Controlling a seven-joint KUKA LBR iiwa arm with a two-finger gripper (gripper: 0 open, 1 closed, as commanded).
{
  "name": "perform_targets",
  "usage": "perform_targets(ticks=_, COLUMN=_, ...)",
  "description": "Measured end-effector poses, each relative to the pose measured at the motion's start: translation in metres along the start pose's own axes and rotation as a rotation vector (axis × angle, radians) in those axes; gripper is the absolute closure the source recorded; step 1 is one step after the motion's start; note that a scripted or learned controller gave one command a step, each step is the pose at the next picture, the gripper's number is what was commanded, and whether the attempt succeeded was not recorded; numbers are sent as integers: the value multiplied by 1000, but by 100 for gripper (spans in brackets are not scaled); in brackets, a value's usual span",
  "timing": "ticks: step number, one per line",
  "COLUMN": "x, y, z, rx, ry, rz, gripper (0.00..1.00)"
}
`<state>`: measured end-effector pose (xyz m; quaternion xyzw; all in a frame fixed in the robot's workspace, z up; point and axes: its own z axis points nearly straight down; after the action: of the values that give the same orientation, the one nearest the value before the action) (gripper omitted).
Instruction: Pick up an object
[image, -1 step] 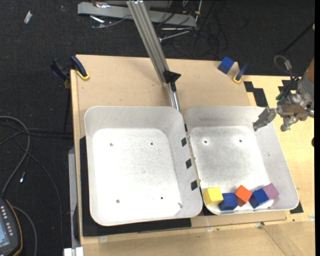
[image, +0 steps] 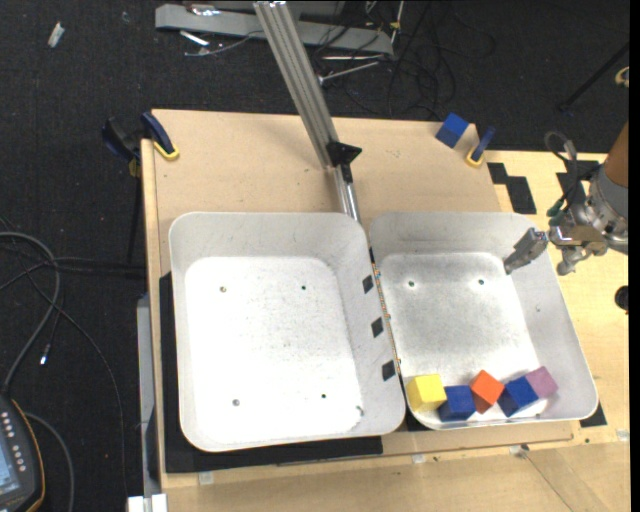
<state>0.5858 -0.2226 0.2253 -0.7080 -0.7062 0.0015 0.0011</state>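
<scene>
Five small blocks sat bunched at the right bin's (image: 560, 330) 5 o'clock corner: yellow (image: 427, 389), blue (image: 458, 401), orange (image: 487, 388), a second blue (image: 519, 395) and purple (image: 542, 381). They looked light, stiff and flat-sided, so the yellow one, freest at the row's 9 o'clock end, seemed best gripped across opposite faces. The pincer (image: 545, 250) hung over the bin's 2 o'clock rim, holding nothing; whether its fingers were apart or together could not be told.
</scene>
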Motion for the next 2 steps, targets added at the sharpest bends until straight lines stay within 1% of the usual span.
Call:
perform_targets(ticks=1, x=54, y=-7, z=42, rx=1, ry=4, rz=-9, gripper=0)
perform_targets(ticks=2, x=31, y=-1, z=72, rx=-2, ry=0, rz=0, gripper=0)
